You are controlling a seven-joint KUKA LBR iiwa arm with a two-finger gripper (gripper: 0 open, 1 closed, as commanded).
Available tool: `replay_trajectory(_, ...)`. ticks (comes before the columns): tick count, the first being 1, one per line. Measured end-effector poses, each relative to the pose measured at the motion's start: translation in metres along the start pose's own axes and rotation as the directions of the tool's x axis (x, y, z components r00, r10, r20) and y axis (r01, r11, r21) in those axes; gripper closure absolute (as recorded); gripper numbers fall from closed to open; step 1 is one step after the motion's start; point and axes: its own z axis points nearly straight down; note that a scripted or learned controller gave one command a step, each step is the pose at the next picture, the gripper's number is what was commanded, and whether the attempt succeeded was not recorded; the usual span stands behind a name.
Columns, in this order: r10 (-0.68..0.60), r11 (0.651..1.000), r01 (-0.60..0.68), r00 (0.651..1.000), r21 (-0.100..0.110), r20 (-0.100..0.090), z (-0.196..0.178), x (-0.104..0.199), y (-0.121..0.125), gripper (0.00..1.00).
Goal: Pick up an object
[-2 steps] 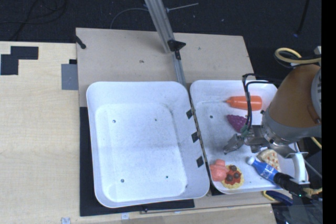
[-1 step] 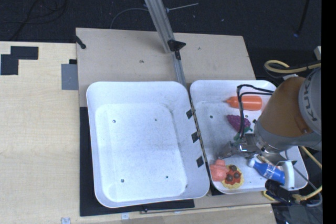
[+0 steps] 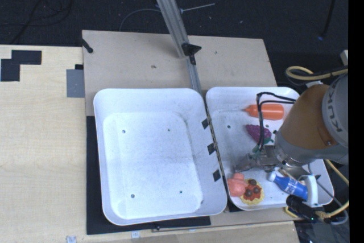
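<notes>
The arm reaches into the right bin (image 3: 227,101) from the right, its orange band and grey wrist covering the bin's right half. My gripper (image 3: 254,162) sits low over the bin floor near its middle, just above a pink toy (image 3: 238,184) and a yellow round toy with red dots (image 3: 252,192). A purple object (image 3: 257,132) lies just above the gripper, and an orange carrot-like piece (image 3: 265,111) lies near the bin's back. A blue and white object (image 3: 290,185) lies under the wrist at the right. I see nothing between the fingers.
The left bin (image 3: 149,153) lies beside the right one, with black clips on the shared wall. An aluminium rail (image 3: 173,17) slants up from the back of the bench. Cables trail at the right edge.
</notes>
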Motion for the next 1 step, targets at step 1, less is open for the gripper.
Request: replay_trajectory(1,0.002,1.0,-0.002,1.0,-0.002,0.0,-0.0108,-0.0007,0.0005,1.0)
